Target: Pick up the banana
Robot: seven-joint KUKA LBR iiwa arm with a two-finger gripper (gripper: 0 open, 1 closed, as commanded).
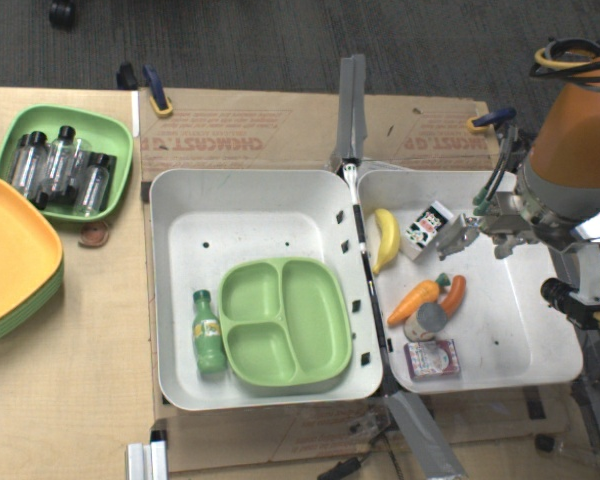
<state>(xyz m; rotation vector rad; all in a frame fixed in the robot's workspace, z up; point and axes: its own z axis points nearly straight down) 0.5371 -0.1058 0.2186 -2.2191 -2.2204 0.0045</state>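
Wooden bench (80, 398) beneath two bins — banana (384, 238) lies rightward; pincer (458, 240) state unclear.

Dark grey carpet (260, 28) (a chair caster (62, 10) at top left) beyond the wooden bench (80, 368).

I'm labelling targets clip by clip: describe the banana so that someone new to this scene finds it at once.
Start at the right-hand white bin, the one the arm reaches over. The banana lies by that bin's left wall, near the far corner, beside a small black-and-white carton. It is the one plain yellow, curved thing there; the carrots below it are orange.
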